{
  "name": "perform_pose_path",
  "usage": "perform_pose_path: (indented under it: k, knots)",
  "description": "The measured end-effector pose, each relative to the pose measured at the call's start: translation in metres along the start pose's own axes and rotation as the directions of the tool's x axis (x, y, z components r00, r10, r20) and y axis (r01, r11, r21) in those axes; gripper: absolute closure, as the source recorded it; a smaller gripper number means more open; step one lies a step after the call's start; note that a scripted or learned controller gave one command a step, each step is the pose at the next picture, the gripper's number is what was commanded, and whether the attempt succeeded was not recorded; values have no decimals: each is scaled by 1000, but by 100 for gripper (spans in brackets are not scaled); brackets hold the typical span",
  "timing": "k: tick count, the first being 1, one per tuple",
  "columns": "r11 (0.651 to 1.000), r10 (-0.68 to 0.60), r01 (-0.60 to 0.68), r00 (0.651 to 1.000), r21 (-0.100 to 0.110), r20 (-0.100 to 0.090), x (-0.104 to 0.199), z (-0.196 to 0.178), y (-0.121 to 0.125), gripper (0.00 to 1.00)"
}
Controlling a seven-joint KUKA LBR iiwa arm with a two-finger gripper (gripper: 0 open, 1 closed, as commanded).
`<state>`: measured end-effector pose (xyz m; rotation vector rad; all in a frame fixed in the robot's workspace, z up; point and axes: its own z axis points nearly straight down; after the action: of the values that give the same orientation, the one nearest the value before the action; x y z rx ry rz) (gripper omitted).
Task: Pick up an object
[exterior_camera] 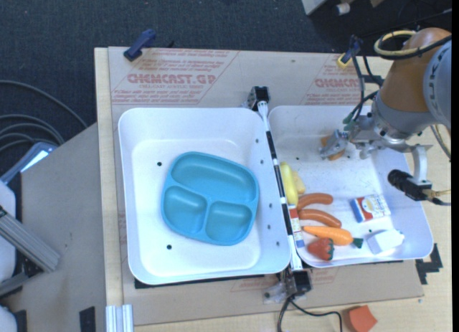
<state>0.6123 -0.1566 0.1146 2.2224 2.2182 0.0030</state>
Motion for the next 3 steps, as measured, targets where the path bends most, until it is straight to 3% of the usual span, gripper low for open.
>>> perform_pose_path:
  k: [1, 2, 3]
  knots:
    - [1000, -4, 4, 1000, 2, 1, -8, 30, 54, 0]
    - [1000, -4, 4, 1000, 0, 3, -8, 19, 55, 100]
    - [1000, -3, 3, 1000, 2, 0, 32, -78, 12, 100]
